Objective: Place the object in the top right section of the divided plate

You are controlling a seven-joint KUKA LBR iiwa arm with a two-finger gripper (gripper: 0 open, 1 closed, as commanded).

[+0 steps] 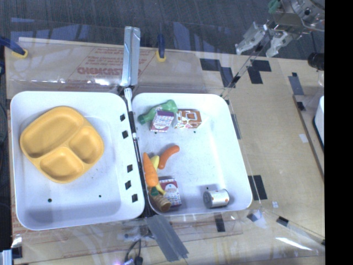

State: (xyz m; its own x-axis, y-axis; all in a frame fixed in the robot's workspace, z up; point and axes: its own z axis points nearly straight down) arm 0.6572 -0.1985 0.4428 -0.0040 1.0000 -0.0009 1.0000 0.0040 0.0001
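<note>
I see the hand (263, 42) high over the table (276, 142), up past the right bin (234, 148) — fingers spread wide, nothing between them. The yellow plate (60, 143) lies in the left bin (33, 208). Carrot (150, 173), sausage (169, 153), cartons (176, 119) and can (216, 198) sit in the right bin.

The divided plate (60, 143) lies in the left bin (33, 214), toward its upper left. In the right bin (234, 148), two cartons (175, 120) sit side by side near the top, a sausage (169, 154) at the middle, a carrot (150, 171) along the left wall, another carton (169, 190) below it, and a can (216, 198) at lower right. The tool (263, 39) hangs at the frame's upper right, over the table (276, 142).
</note>
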